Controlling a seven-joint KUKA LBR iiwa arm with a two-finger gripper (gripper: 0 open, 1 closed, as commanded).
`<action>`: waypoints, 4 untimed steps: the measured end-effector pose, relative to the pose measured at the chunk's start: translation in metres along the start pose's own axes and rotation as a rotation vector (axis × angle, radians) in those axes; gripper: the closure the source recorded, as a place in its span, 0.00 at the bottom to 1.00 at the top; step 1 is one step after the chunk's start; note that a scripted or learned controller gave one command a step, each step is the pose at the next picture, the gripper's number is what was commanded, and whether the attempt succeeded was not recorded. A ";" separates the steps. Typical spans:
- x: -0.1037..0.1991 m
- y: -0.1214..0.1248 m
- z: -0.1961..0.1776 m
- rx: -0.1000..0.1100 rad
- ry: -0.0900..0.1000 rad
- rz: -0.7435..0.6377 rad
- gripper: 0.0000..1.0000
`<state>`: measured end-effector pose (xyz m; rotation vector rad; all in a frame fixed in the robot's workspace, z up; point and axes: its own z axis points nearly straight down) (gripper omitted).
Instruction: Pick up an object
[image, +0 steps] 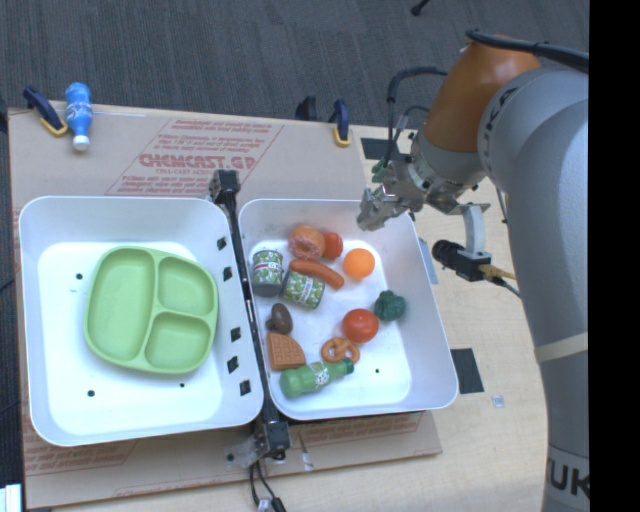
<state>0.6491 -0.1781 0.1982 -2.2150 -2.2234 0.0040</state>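
The right bin (425, 345) holds several toy foods: an orange ball (358, 263), a red tomato (360, 324), a green broccoli (389, 305), a sausage (318, 271), two small cans (267, 269), a pretzel (339, 350), a waffle (285, 351), a green bottle (313, 377) and a brown piece (280, 318). My gripper (378, 211) hangs over the bin's back right corner, above and right of the orange ball, with nothing visibly held.
The left bin (50, 400) carries a green divided plate (150, 310). A black divider clip (225, 185) sits between the bins at the back. A blue bottle (78, 112) and clamps stand on the cardboard behind.
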 end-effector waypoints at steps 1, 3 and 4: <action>0.000 0.000 0.000 0.000 0.000 0.000 0.00; -0.033 -0.065 -0.144 -0.002 -0.002 -0.001 0.00; 0.009 -0.140 -0.017 0.000 0.000 -0.001 0.00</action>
